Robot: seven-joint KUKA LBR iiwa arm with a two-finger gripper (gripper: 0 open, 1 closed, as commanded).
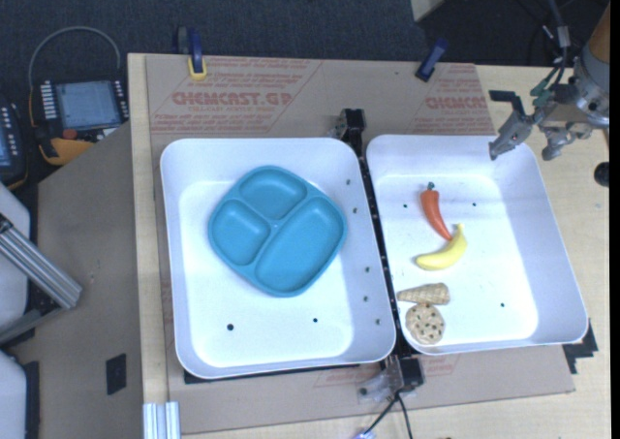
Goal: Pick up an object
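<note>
I had the tool [531, 140] open and empty above the right bin's [552, 234] far corner — next came descending onto the red chili pepper [435, 211].

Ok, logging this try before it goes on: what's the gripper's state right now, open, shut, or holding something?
Gripper: open, holding nothing, above the far right corner of the right bin.
</note>
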